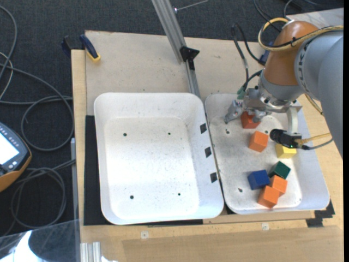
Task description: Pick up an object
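Red block (250, 120), small and cube-like, sat at the far end of the right bin (313, 192), directly under the tool (248, 111). Partly hidden by the wrist, one face showing. Not lifted yet; resting on the bin floor by the look of it. Tool low over the block, opening impossible to tell. Left to do, judging from this: closing and raising. Orange block (259, 141) just nearer.

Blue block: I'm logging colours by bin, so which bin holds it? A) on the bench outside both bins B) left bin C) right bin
C: the blue block lies in the right bin, near its front edge, beside the green block and two orange blocks.
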